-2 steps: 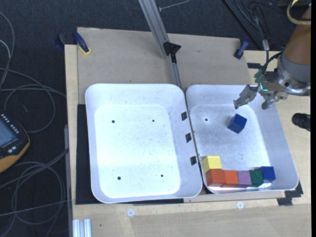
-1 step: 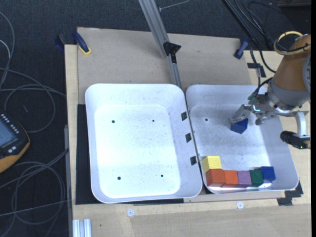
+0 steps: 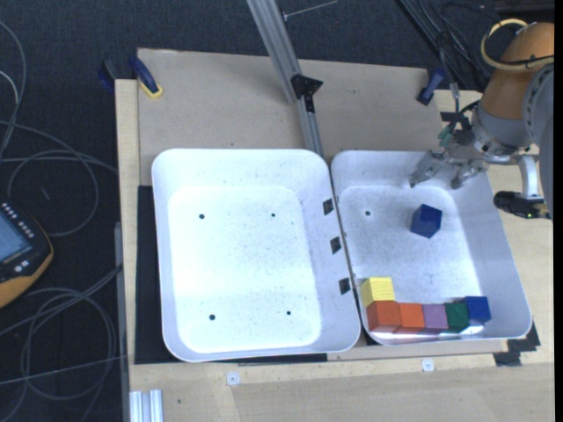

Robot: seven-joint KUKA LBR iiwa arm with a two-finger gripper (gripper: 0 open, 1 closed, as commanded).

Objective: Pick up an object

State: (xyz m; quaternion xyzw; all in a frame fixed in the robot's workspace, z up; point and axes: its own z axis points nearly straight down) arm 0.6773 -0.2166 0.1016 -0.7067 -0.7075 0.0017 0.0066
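A dark blue cube (image 3: 427, 220) sits alone on the floor of the right bin (image 3: 501, 244), toward its middle. Just above it, over the bin's far edge, hangs the gripper (image 3: 444, 172), fingers spread apart and holding nothing. Along the near wall a row of coloured blocks (image 3: 422, 311) lies packed together.

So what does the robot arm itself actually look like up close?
The arm is mostly grey, with a rounded orange band above the wrist. Thin cables, including a greenish one, run down beside the wrist. At its tip sits a small end effector of pale grey metal, ending in two slim fingers, above the right bin.
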